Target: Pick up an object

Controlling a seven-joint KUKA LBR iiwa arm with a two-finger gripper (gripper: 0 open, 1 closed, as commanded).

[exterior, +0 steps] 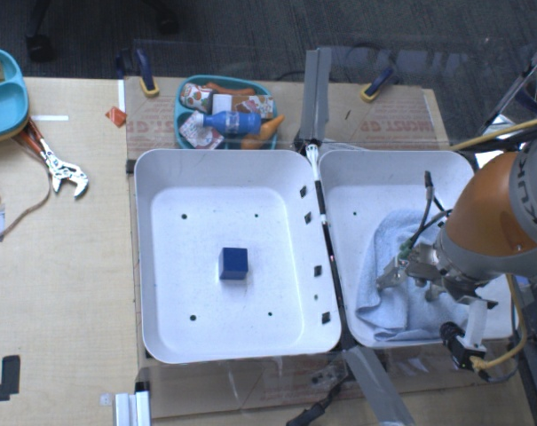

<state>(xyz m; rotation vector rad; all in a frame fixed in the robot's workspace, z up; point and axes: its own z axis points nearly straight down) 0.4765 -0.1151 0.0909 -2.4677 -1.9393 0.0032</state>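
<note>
We take the seam between the two bins as our landmark. Right of it, in the right bin, lies a crumpled pale blue cloth, and our gripper hangs low over it, at the cloth's middle. How far the claw is spread we cannot tell; the wrist hides too much of it. Left of the seam, well apart, a blue cube sits alone near the middle of the left bin.

We judge that we are at the reach-and-grasp step, the cloth being the likely target. Next we would need to press down into a fold, pinch, then lift straight up and check something comes with it.
</note>
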